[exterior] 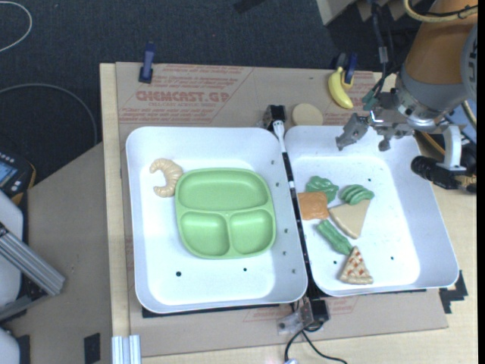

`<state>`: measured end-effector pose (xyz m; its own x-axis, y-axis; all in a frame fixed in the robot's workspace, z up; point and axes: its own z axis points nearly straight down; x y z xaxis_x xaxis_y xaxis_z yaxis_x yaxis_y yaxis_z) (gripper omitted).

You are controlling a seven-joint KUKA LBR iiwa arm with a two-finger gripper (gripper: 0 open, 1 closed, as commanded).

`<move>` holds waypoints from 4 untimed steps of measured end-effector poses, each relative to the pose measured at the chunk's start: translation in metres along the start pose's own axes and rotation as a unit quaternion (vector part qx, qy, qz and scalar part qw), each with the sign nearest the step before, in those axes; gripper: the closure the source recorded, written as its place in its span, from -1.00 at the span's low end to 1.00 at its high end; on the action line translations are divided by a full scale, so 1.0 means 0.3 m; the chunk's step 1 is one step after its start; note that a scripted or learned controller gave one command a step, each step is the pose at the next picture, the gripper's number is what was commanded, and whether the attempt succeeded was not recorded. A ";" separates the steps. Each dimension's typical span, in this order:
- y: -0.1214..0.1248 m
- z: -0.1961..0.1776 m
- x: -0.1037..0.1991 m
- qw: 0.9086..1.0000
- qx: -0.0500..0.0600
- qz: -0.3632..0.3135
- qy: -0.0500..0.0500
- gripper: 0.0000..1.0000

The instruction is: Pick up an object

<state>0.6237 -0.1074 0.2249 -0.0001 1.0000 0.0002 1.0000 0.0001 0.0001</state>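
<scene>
My gripper hangs over the far edge of the right bin, its two fingers spread apart with nothing between them. Below it in that bin lie several toy foods: a green leafy piece, a green striped piece, an orange square, a tan wedge, a green pod and a pizza slice. The gripper is above and behind all of them, touching none.
The left bin holds a green divided tray and a tan croissant. Behind the bins on the board lie a yellow banana and a beige disc. A black clip sits between the bins.
</scene>
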 end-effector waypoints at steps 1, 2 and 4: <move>0.003 -0.037 0.001 1.000 -0.002 0.000 0.000 1.00; -0.048 -0.288 0.153 1.000 -0.005 -0.002 0.000 1.00; -0.455 -0.417 0.389 1.000 0.002 -0.002 0.001 1.00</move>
<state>0.4871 0.0091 0.3501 -0.0046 1.0000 0.0028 1.0000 0.0046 -0.0044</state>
